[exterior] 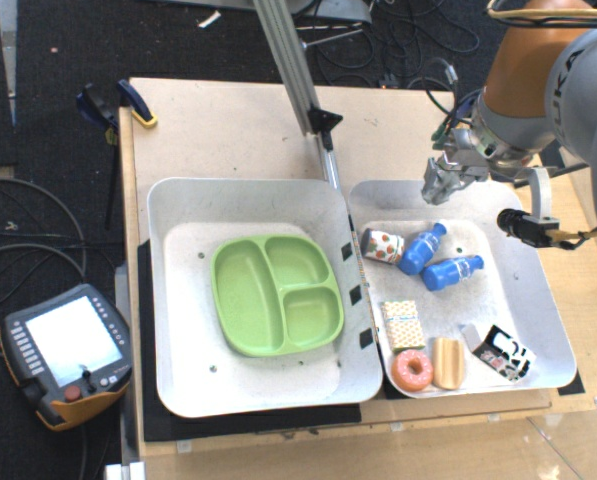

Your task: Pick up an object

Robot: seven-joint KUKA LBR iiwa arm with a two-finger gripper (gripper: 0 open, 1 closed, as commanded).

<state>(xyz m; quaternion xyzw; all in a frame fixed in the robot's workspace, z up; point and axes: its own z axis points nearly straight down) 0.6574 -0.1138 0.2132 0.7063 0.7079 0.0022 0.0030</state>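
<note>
Claw point(440, 185) hangs at twelve o'clock above our blue bottles point(436, 258), ready to drop; open or closed, we cannot tell.

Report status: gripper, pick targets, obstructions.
Gripper above right white bin's far edge, holding nothing visible. Two blue plastic bottles nearest, untouched. Red-patterned white cup beside them.

right bin point(538, 268) | blue bottles point(422, 249) point(451, 270) lying | donut point(412, 369) near front

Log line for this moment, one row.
gripper: above right bin's far edge, nothing between fingers | blue bottles: lying in bin | green tray: left bin
</note>
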